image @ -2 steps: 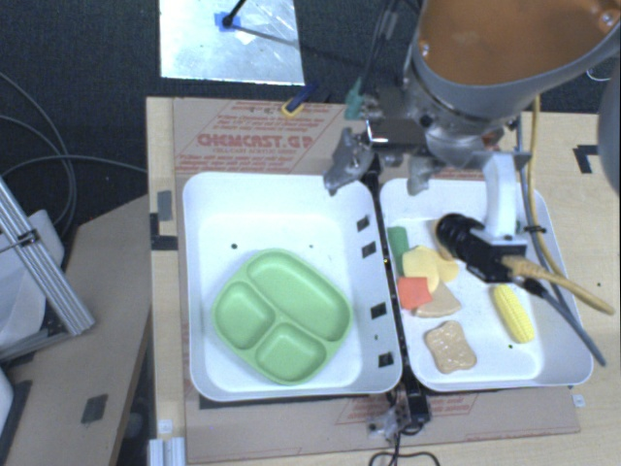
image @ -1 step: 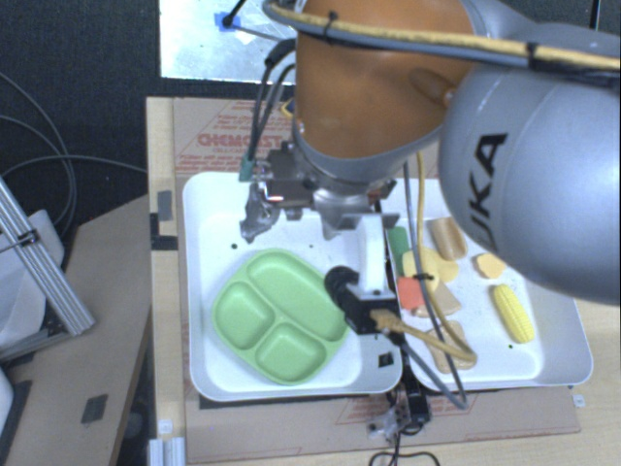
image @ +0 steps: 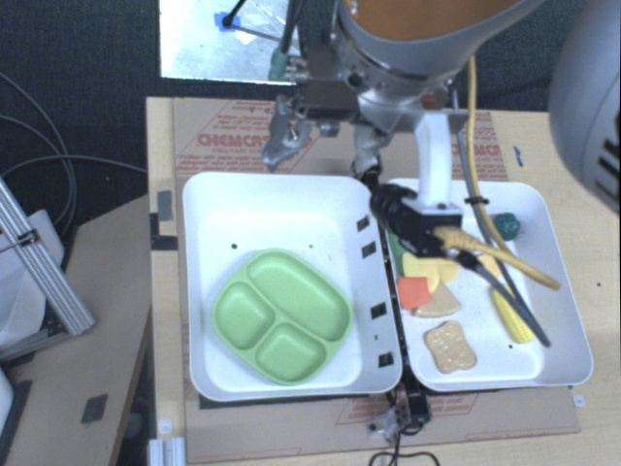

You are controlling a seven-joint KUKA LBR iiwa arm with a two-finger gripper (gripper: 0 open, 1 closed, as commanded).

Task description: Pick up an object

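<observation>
My gripper hangs over the back rim of the left bin, above the bench. Its two metal fingers stand apart with nothing between them, so it is open. A green divided plate lies in the left bin. The right bin holds a red block, a yellow slice, a tan flat piece, a toast-like cracker, a yellow corn-like stick and a small teal thing. The arm hides part of the right bin's back left corner.
A raised divider with black clips separates the two bins. Thin dark rods lie slanted across the right bin. Cardboard lies under the bins. An aluminium frame stands at the left.
</observation>
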